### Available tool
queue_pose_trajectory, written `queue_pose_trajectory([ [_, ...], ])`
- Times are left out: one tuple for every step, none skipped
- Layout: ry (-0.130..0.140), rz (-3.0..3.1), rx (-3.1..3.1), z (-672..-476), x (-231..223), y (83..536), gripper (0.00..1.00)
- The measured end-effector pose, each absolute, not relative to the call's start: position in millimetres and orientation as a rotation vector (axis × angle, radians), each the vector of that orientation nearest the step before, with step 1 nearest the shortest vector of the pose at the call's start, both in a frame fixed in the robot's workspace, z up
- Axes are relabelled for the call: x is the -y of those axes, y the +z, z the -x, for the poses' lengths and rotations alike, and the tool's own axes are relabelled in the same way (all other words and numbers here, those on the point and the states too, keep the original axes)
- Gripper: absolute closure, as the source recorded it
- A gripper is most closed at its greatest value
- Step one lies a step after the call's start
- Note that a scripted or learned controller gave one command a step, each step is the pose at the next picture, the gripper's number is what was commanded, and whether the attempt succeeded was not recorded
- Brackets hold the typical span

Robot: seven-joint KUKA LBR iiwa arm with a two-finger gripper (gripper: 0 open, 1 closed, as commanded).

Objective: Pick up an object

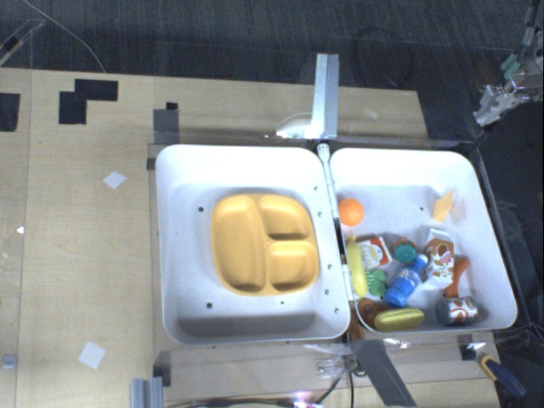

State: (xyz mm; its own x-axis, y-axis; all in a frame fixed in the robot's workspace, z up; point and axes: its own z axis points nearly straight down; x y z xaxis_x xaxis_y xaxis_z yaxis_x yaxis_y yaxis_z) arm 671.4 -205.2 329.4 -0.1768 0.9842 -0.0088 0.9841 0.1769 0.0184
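Note:
The right white bin (408, 172) holds several small objects, crowded toward its near edge. An orange ball (350, 212) lies by the left wall and a pale yellow wedge (444, 204) sits toward the right wall. A blue bottle (405, 282) lies among a red-and-white packet (372, 252), a teal lump (405, 251), a yellow stick (357, 272), a yellow-green oval (399, 318) and a small can (460, 311). My gripper (503, 96) hangs at the upper right, beyond the bin's far right corner and away from all of these objects.
In the left white bin (183, 228) lies a yellow tray (262, 242) with three compartments. A metal post (326, 92) stands behind the divider between the bins. The wooden bench (76, 253) stretches out to the left.

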Motion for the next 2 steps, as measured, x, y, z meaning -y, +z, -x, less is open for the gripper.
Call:
queue_pose_trajectory([
  [0.000, -1.805, -2.573, -659.5, 204.2, 191.5, 1.00],
  [0.008, -1.839, -2.545, -627.0, 98.6, 171.1, 1.00],
])
